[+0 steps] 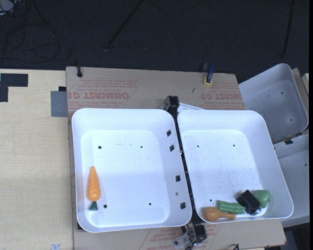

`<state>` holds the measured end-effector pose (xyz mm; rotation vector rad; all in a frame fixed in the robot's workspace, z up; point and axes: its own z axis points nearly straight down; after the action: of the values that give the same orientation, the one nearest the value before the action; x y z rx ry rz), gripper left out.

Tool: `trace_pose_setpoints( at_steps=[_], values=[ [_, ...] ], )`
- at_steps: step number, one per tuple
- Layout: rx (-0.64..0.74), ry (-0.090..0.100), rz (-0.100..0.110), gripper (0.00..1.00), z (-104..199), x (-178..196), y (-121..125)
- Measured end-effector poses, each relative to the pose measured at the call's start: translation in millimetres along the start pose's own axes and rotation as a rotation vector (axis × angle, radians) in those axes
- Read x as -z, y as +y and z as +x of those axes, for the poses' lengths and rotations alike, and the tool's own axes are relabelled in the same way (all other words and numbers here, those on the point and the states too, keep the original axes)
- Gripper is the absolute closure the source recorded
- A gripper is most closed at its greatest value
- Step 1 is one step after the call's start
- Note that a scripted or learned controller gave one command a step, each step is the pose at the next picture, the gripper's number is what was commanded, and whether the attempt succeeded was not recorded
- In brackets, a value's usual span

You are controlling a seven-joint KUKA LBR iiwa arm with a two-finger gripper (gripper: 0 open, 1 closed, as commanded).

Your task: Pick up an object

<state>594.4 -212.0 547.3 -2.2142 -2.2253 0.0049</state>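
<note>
Corner clutter and wall-hugging objects threaten the pick

Candidates for the pick sit in awkward spots. The orange carrot (93, 184) lies alone in the bin on the view's left (120, 114), close to that bin's outer wall and near its front corner, its green stub pointing toward the front. In the bin on the view's right (224, 116), four things crowd the front corner: an orange pear-shaped piece (217, 214), a long green piece (230, 207), a black block (249, 201) and a rounded green piece (262, 196). The black block looks to be touching both green pieces, though which lies on top cannot be told. How far open the gripper is, and whether it has hold of anything, cannot be told from this view.

Likely failures come from position. A descent on the cluster risks pinching two things at once, or nudging one aside so the grasp closes on nothing. The sloping bin wall beside the cluster could foul the gripper or deflect it. The carrot is a cleaner target, yet it tapers and looks smooth, so a grasp near either end would probably let it squirt free; a grasp across its thicker middle seems safer. Both bins rest on a cardboard sheet (146, 90) on the desk (26, 155), and a hard push against a wall might shift a bin
</note>
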Motion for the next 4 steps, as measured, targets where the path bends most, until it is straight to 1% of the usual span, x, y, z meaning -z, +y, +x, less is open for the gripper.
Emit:
trace_pose_setpoints(
  at_steps=[1,2,3,4],
  values=[
    [0.001,0.004,0.000,1.00,62,-11,27],
    [0.000,0.002,-0.001,1.00,110,-10,36],
    [0.002,0.002,-0.001,1.00,182,-10,50],
    [-0.001,0.001,-0.001,1.00,217,-10,51]
  ],
)
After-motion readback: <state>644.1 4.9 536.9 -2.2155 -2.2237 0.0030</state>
